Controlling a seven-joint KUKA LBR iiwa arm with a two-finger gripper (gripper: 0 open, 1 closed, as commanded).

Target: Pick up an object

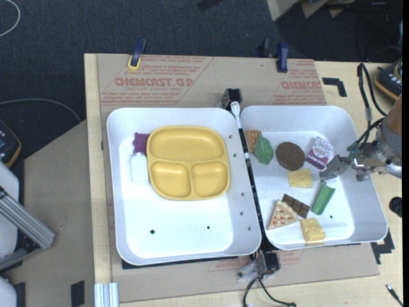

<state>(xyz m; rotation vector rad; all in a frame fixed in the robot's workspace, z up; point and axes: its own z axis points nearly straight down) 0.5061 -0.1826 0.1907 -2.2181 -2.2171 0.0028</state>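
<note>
Green bar (pixel 323 198) lies tilted, long axis upper-right to lower-left, below the gripper (pixel 337 167), whose grip state is unclear.

Dark carpeted floor (pixel 77 18), white cable (pixel 13 11), brown board bench top (pixel 166 75), blue clamps (pixel 281 56)

The gripper (pixel 337 169) hangs over the right bin (pixel 339 117), a stick (pixel 323 198) just below it, a packet (pixel 319 152) just above-left, the divided tray (pixel 188 162) far left.

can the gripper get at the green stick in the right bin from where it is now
Probably yes. The gripper sits just above the green stick inside the right bin, with bare floor around it; the yellow cube lies clear.
</note>
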